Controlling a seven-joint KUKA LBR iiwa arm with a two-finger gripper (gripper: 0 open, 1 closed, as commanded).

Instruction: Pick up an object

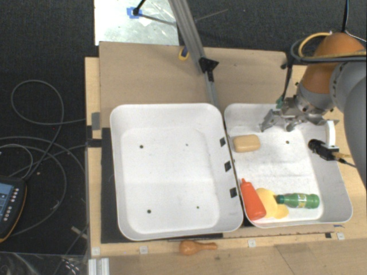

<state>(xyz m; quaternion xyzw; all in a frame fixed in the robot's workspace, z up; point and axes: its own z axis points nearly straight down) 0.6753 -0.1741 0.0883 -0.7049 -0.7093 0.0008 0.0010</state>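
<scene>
Dark carpet floor (46, 33), loose black cables (34, 119), brown bench (149, 73), pale floor patch (132, 10)

- Gripper (279, 121) hangs over right bin (298, 159), fingers spread, holding nothing
- Tan block (246, 143), red bottle (252, 200), yellow piece (272, 203), green bottle (298, 200) inside

Two white bins: the left bin (166, 171) is speckled with a few dark dots, and the right bin (287, 159) holds a tan block (246, 143), a red-orange bottle (252, 199), a yellow object (272, 203) and a green bottle (298, 200) with a pale label. At the frame's right, the arm (332, 67) is grey with an orange band. The bench (143, 73) is light brown; the floor (46, 50) is dark with black cables.
</scene>
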